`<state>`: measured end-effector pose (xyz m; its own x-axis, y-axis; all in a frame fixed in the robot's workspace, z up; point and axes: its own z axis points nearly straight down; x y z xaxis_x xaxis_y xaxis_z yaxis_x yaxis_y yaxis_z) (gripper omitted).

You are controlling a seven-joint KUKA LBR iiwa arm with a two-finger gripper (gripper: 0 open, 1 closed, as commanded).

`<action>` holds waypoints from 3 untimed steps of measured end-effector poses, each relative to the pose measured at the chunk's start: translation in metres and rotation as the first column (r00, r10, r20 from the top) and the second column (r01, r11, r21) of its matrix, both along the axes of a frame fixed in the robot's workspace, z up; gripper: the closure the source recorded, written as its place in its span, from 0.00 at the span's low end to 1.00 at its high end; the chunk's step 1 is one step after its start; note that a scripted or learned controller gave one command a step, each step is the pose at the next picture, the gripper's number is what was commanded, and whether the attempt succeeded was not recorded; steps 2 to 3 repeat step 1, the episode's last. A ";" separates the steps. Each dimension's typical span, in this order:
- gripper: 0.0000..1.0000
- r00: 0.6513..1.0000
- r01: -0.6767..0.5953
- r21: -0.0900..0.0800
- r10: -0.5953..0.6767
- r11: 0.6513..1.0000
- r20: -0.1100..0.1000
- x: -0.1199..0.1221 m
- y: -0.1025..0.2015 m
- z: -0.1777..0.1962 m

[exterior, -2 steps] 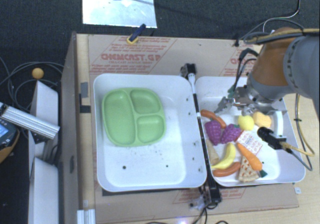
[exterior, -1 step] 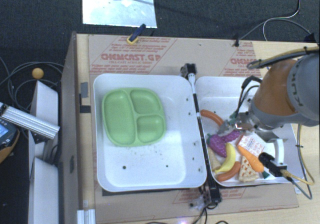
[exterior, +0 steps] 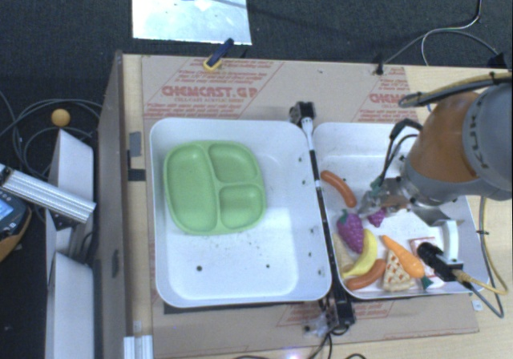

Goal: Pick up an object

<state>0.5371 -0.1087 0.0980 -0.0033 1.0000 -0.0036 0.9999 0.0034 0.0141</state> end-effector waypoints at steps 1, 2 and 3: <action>1.00 1.000 -0.002 0.006 0.002 1.000 -0.009 0.077 0.135 0.088; 1.00 1.000 -0.002 0.006 0.002 1.000 -0.009 0.077 0.135 0.088; 1.00 1.000 -0.002 0.006 0.002 1.000 -0.009 0.077 0.135 0.088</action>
